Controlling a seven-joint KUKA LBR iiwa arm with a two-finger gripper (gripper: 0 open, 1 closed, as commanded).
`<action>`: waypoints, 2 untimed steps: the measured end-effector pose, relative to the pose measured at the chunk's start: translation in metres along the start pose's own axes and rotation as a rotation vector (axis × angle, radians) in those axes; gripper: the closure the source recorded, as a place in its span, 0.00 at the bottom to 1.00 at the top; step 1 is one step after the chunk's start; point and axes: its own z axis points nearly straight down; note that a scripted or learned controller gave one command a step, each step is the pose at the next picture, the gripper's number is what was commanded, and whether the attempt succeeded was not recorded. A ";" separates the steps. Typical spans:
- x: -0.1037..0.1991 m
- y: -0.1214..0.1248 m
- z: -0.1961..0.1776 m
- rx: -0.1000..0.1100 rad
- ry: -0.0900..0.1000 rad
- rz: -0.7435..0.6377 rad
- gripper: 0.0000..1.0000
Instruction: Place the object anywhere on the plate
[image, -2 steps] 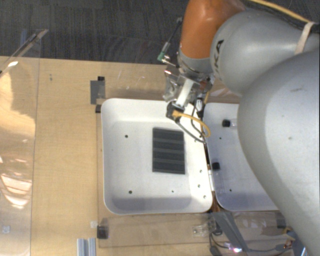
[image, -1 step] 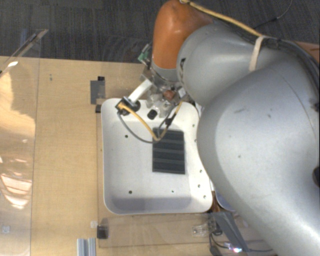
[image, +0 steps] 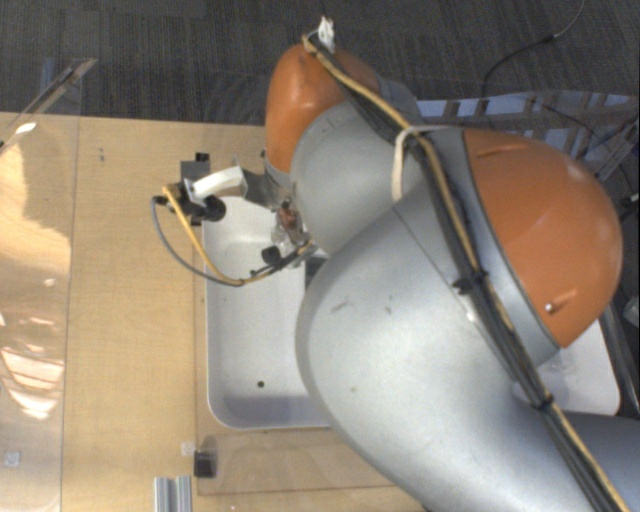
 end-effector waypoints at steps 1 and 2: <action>0.002 0.001 -0.012 0.002 0.006 0.000 1.00; -0.103 -0.012 0.027 -0.003 -0.006 0.032 1.00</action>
